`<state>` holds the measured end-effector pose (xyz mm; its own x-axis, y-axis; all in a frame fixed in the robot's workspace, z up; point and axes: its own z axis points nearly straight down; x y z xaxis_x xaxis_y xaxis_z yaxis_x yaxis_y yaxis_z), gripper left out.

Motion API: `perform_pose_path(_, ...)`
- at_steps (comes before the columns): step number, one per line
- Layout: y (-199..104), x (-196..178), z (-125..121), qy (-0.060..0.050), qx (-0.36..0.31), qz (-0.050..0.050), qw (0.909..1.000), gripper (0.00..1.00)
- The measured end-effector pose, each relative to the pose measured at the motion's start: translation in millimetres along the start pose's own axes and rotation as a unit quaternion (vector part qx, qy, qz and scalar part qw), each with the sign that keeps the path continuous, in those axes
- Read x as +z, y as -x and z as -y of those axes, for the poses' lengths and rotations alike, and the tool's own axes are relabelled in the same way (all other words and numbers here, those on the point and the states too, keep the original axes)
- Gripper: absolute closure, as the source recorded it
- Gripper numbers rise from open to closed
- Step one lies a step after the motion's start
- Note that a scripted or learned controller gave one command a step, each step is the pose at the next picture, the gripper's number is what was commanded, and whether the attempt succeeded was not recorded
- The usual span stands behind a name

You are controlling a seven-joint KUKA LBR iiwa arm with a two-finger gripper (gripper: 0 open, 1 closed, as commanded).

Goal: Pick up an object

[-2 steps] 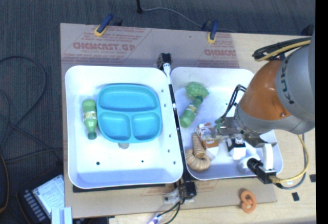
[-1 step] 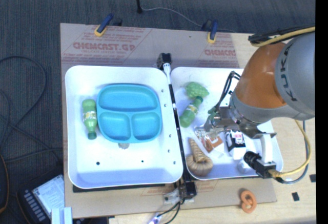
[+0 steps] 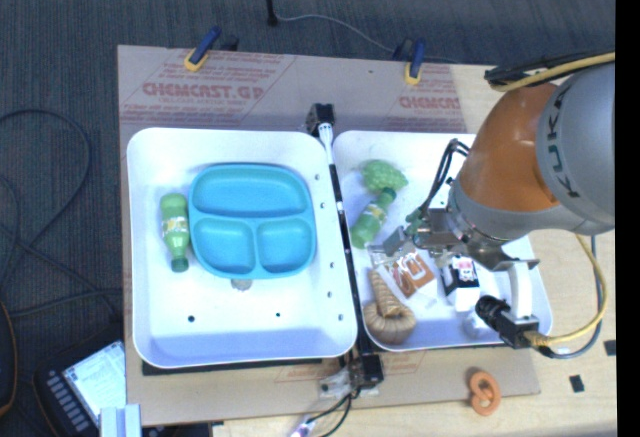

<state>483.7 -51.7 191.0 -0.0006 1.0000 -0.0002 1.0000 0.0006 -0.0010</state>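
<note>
My gripper (image 3: 432,235) hangs low over the middle of the right bin (image 3: 345,187), under the arm's orange band. Just below it lies an orange and white packet (image 3: 411,273). To its left lies a small green bottle (image 3: 366,223), with a green leafy toy (image 3: 383,175) above that. A brown coiled piece (image 3: 390,318) rests at the bin's front edge. A small white item with a red and black label (image 3: 463,275) lies to the right of the packet, partly under the arm.
The left bin (image 3: 150,325) holds a blue divided tray (image 3: 251,220) and a green bottle (image 3: 175,231) beside it. An orange ring (image 3: 484,391) lies on the bench in front of the right bin. Two clamps (image 3: 205,47) (image 3: 413,62) grip the board's far edge.
</note>
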Motion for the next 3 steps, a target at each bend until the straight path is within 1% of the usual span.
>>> perform_pose_path(1, 42, 98, -43, 0.000, 0.000, 0.000, 1.0000, 0.00)
perform_pose_path(2, 43, 88, -43, -0.001, 0.001, 0.000, 1.0000, 1.00)
perform_pose_path(3, -20, -87, -43, 0.002, 0.000, 0.000, 1.0000, 1.00)
